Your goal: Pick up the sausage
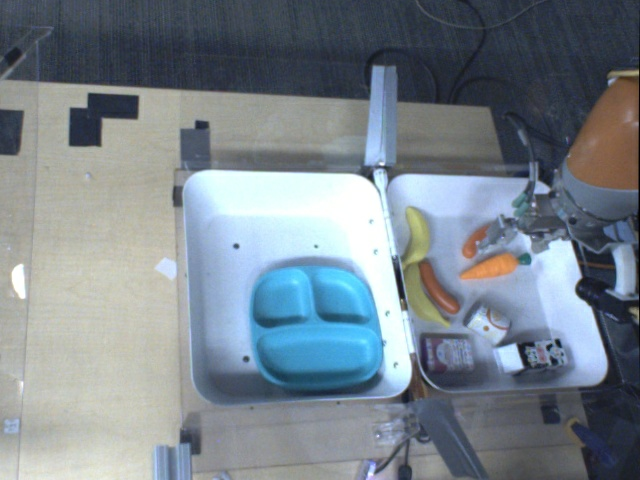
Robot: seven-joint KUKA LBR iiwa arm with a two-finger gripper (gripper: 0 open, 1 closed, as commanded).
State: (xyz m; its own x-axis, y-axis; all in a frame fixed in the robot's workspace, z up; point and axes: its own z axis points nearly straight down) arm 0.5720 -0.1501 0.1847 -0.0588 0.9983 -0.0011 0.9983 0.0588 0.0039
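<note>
The claw (522, 220) hovers above the orange plastic carrot (490, 265); whether it is spread I cannot tell. The reddish-brown plastic sausage (439, 287) lies well to its lower left, against the yellow plastic banana (418, 268), its long axis running diagonally.

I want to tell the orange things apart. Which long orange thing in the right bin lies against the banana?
The sausage. It rests against the banana, while the carrot lies apart, nearer the gripper.
</note>
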